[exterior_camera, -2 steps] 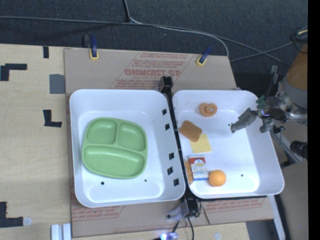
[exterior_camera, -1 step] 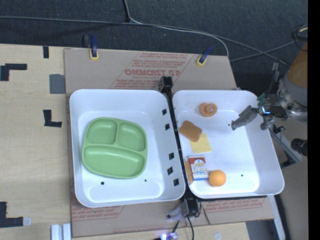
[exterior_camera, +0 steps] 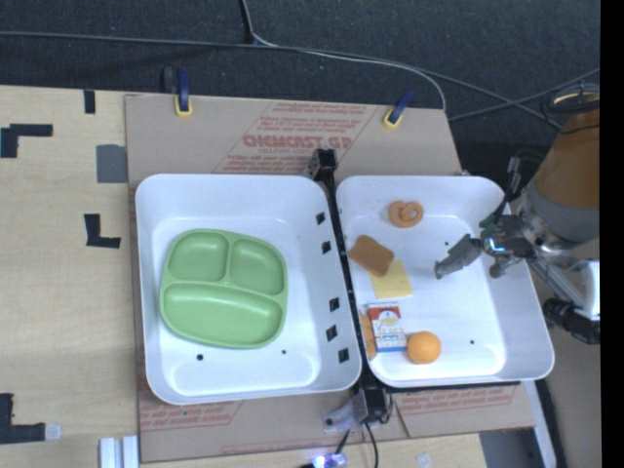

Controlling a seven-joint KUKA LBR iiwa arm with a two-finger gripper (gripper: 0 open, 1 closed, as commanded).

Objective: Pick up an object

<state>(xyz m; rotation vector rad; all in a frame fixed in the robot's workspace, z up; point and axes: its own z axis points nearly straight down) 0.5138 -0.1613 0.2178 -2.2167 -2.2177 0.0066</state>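
white right bin (exterior_camera: 507,291) with claw (exterior_camera: 478,253) over its right side, nothing between the spread fingers.
orange ball (exterior_camera: 423,347) near front edge beside small carton (exterior_camera: 386,326); yellow slice (exterior_camera: 392,281), brown piece (exterior_camera: 371,253), ring-shaped item (exterior_camera: 406,213) behind. green divided plate (exterior_camera: 224,288) in left bin (exterior_camera: 156,203).

You had five loose objects in the right bin (exterior_camera: 517,354): an orange ring-shaped doughnut (exterior_camera: 406,213) lay flat near the far wall, and a brown bread-like piece (exterior_camera: 371,253) sat toward the left wall with a flat yellow square (exterior_camera: 393,281) touching its near side. Closer to the near wall, a small red, white and blue box (exterior_camera: 386,327) lay flat by the left wall, and a round orange fruit (exterior_camera: 423,347) rested just beside it on the right.
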